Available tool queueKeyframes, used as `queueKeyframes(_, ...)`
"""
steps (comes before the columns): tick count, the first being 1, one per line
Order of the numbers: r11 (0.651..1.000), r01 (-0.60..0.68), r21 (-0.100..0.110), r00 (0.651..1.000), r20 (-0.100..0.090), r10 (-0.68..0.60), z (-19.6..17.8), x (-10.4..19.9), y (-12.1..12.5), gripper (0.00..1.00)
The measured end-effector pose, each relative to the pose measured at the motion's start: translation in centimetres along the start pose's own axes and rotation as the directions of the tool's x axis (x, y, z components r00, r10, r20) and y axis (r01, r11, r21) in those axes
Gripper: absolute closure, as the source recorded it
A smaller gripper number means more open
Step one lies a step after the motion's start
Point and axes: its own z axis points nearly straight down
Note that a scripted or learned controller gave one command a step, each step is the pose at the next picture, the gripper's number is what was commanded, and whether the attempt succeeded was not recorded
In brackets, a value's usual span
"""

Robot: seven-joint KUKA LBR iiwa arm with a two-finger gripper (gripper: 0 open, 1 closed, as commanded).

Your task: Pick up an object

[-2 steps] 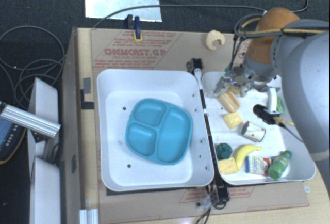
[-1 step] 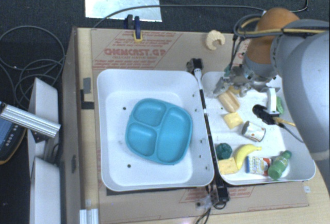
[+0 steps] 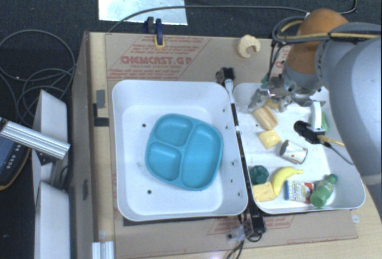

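While the gripper [image 3: 267,98] spreads open, a tan block [image 3: 264,117] lies just beneath.

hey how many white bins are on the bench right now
2. The left bin holds a blue divided plate. The right bin holds the small items, a banana among them; the arm covers its upper right part.

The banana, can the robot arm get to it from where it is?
Probably yes. The banana lies uncovered on top in the right bin, and the gripper hangs over that bin's far end. A small can sits close beside it.
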Motion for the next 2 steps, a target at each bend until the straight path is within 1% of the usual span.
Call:
queueKeyframes(1,1.0,0.001,-0.002,1.0,0.0,-0.001,0.0,0.8,-1.1,0.0)
queueKeyframes(2,1.0,0.004,-0.004,1.0,0.001,-0.004,-1.1,0.8,-0.9,1.0)
